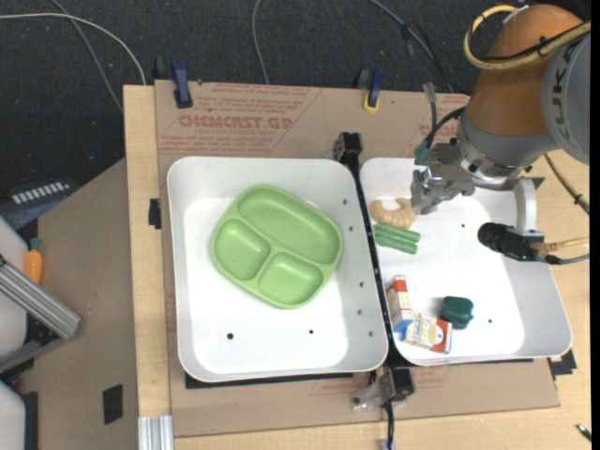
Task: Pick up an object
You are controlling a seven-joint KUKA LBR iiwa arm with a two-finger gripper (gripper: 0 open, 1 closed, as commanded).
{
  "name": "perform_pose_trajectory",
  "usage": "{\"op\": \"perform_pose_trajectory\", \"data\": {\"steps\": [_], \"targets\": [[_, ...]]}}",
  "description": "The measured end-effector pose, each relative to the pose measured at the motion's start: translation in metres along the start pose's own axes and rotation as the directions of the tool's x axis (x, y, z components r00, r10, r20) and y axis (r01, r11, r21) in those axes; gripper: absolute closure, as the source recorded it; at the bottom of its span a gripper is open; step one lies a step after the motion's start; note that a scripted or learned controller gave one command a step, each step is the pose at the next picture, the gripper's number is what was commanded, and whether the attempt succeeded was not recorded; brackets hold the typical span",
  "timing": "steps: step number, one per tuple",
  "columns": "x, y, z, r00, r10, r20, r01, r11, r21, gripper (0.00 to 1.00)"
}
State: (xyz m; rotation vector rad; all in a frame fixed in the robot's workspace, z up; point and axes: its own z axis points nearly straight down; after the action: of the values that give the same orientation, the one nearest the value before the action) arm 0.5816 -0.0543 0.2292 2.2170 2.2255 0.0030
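Reaching arm (525, 73): bends down from 2 o'clock into the right bin (525, 298).
Gripper (427, 193): low at the bin's 11 o'clock; grip can't be told.
Tan toy (394, 214): just beside it, at 8 o'clock.

Fixed overhead cam, slanted down on both bins (281, 172), mid-range.
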Motion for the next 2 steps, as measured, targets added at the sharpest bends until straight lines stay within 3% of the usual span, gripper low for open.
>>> {"op": "perform_pose_trajectory", "data": {"steps": [1, 2], "targets": [[0.053, -0.014, 0.001, 1.0, -0.001, 0.0, 0.001, 1.0, 0.001, 1.0], [0.105, -0.043, 0.008, 1.0, -0.001, 0.0, 0.001, 1.0, 0.002, 1.0]]}}
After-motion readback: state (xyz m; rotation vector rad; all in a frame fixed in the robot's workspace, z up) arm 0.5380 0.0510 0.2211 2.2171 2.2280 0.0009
